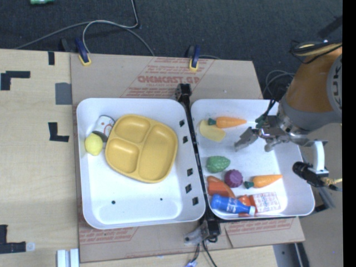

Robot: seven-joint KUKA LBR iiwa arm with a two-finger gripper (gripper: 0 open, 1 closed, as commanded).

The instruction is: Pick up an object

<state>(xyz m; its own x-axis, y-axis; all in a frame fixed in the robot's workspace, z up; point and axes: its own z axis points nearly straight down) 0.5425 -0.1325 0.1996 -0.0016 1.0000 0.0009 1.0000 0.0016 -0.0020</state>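
At the front edge of the right white bin (303, 207) lies a blue plastic bottle with a white label (233, 205), next to a flat red-and-white packet (266, 201). Just behind them sit a dark orange toy carrot (218, 185), a small purple toy ball-shaped veggie (233, 177), a second orange toy carrot (266, 179) and a bumpy green toy veggie (218, 163). Farther back are a pale yellow toy lump (211, 131) and a long orange carrot with a green top (228, 122), touching each other. The grey gripper (257, 139) hangs over a bare patch of this bin, near the back. Its two fingers look spread apart and nothing is between them. No toy is picked yet. A good pick would be a toy that sits alone, like the green veggie or the carrot at the right. The gripper should go straight down with one finger on each side, then squeeze and lift slowly. The crowded front corner looks hard, because fingers could bump other toys. The left white bin (89, 204) holds a yellow plastic plate with three parts (141, 147), a small yellow ball (94, 144) and a little white can (103, 125).
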